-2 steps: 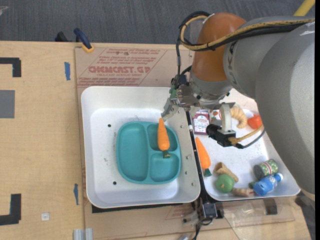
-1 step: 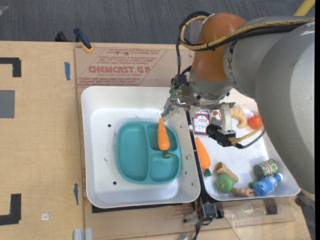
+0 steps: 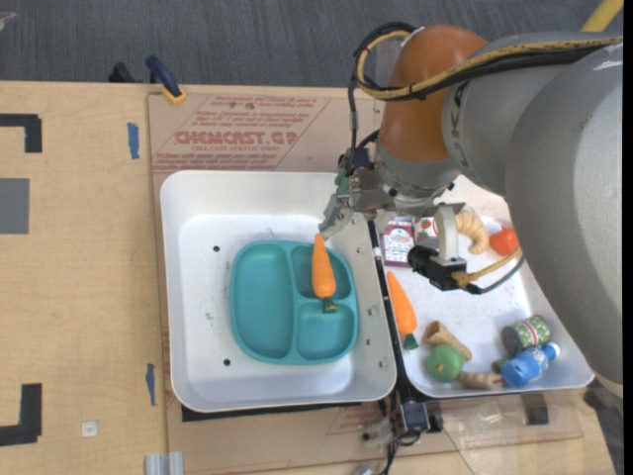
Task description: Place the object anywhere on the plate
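A teal divided plate (image 3: 267, 315) lies in the left white bin (image 3: 193, 265). An orange carrot (image 3: 322, 270) rests on the plate's upper right compartment, its green stem end pointing toward the near side. My gripper (image 3: 334, 218) hangs just above and behind the carrot's far tip, at the bin's right wall. The wrist hides the tips, so whether they touch the carrot is unclear.
The right bin (image 3: 495, 310) holds a second carrot (image 3: 401, 308), a red and white box (image 3: 398, 240), a green fruit (image 3: 445, 362), a blue bottle (image 3: 522, 364), a can (image 3: 529, 332) and other small items. The arm's bulk covers its far right.
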Available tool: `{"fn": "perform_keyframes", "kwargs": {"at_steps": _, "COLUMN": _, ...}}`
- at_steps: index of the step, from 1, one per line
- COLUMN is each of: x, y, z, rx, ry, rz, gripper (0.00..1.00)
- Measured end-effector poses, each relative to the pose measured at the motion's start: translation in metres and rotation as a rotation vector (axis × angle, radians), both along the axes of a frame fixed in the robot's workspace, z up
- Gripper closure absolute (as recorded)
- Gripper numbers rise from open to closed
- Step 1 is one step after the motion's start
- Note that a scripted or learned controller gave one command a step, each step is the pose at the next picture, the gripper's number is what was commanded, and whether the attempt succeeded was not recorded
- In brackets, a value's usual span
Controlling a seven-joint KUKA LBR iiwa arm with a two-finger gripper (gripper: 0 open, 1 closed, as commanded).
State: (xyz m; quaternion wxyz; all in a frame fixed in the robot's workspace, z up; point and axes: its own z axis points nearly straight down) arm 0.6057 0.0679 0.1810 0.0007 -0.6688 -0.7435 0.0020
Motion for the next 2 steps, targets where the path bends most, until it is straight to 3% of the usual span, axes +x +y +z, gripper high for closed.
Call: {"fn": "perform_keyframes", "kwargs": {"at_steps": 2, "x": 0.0000, "y": 0.0000, "z": 0.0000, "rx": 0.000, "ry": 0.000, "rz": 0.000, "gripper": 0.00}}
